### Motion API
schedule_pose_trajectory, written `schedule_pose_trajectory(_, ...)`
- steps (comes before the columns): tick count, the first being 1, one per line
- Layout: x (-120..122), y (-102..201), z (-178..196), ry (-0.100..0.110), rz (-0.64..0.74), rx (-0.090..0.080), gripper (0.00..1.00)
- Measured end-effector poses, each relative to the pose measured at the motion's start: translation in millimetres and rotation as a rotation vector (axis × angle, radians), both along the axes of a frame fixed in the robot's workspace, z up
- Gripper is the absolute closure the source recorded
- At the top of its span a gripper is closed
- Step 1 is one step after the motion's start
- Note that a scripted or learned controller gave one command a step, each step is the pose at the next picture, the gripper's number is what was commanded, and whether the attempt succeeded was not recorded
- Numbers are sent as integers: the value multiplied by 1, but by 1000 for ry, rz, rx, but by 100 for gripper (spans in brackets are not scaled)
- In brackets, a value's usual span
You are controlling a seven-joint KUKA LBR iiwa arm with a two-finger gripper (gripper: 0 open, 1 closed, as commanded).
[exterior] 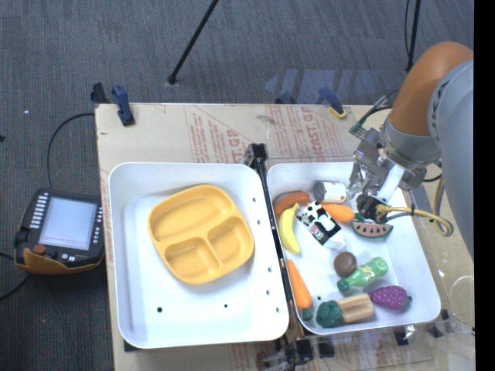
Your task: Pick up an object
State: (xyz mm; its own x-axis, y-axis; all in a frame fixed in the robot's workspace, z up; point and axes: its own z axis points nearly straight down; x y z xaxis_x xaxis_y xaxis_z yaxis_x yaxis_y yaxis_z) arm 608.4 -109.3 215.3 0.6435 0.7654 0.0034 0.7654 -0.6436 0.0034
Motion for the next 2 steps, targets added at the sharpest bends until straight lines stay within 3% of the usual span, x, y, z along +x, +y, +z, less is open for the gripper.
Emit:
schedule_pose_trajectory(1,17,6,60,7,-298,2,100)
schedule_pose_trajectory(2,21,-61,74,10,-663,3,100)
